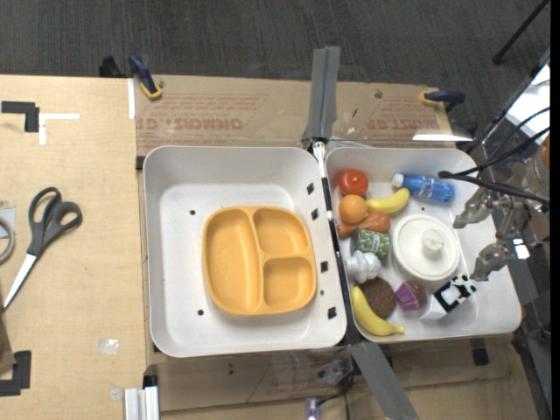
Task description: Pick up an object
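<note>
White plastic bins sit side by side on the table [61,322] as the gripper [486,234] hangs over the right rim of the right bin [494,318], its metal fingers spread apart with nothing between them. By the look of it, the pick has not been made: every candidate object lies loose in the bin. Nearest the gripper are a small black-and-white block [454,294] and a round white lidded dish [426,248]; farther left sit a purple cup [409,297], a brown round piece [380,296], two toy bananas [374,314], an orange [352,209], a tomato [353,181] and a blue bottle [427,188]. The crowding may hinder a clean grasp, since most items touch or press close to a neighbour, and the lidded dish stands between the gripper and the fruit. In the left bin [175,234] rests a yellow divided plate [260,259]. Scissors [42,230] lie well apart on the table.
</note>
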Motion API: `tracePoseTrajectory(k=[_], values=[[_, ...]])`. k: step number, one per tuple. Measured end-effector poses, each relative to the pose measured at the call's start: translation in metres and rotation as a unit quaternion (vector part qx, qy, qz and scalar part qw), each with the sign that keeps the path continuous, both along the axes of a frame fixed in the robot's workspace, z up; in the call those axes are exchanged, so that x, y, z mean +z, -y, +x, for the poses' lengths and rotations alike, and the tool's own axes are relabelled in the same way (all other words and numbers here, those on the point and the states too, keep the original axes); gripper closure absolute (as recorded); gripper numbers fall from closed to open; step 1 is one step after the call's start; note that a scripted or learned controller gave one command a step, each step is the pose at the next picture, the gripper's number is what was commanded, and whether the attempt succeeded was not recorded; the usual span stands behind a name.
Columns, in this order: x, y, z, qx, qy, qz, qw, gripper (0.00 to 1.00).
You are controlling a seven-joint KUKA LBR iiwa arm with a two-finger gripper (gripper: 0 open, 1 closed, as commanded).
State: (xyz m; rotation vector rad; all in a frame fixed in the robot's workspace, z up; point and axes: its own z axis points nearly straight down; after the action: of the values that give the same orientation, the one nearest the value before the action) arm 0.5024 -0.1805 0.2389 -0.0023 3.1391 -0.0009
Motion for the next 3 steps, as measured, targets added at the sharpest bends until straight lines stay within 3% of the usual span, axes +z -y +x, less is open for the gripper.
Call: tracePoseTrajectory(k=[1, 2, 3], values=[[-0.12, 0.014, 0.066, 0.041, 0.005, -0.0018, 0.9991, 0.0], [-0.134, -0.064, 0.107, -0.015, 0.009, -0.0003, 0.9998, 0.0], [-0.134, -0.078, 0.107, -0.038, 0.009, -0.0048, 0.9992, 0.0]])
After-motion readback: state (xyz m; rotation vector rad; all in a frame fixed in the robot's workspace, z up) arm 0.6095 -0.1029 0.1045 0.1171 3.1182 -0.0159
